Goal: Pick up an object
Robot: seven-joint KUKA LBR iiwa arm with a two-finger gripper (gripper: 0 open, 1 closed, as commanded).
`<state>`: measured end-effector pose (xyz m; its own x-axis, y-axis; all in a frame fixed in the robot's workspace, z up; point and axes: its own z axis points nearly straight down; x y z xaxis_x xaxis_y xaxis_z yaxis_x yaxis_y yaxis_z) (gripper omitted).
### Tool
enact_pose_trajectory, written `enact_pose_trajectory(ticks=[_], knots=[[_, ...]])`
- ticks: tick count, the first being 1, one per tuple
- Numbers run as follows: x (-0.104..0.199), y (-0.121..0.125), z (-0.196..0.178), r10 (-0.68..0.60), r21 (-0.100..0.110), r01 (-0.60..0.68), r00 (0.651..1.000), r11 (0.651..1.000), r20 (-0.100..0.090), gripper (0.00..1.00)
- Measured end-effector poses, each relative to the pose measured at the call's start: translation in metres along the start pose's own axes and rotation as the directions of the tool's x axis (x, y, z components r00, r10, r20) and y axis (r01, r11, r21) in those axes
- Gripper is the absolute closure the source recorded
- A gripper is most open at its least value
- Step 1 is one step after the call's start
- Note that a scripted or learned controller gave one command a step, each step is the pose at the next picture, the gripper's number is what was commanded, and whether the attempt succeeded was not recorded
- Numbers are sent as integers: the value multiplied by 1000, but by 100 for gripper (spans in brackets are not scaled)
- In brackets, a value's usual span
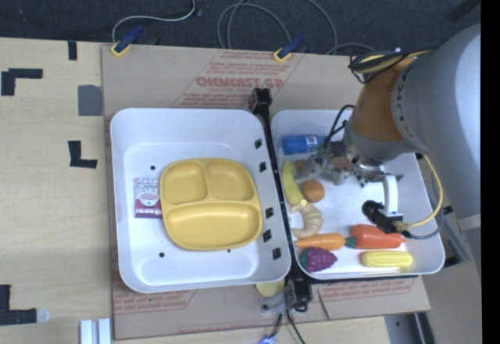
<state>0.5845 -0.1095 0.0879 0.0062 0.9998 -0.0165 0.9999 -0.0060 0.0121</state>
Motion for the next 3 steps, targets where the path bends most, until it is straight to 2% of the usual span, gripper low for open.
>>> enact_pose_trajectory(ticks=[2, 3], knots=[[1, -5, -1, 3, -3, -3, 1000, 1000, 3, 0], [5, -5, -9, -1, 4, 1, 1000, 1000, -6, 100]])
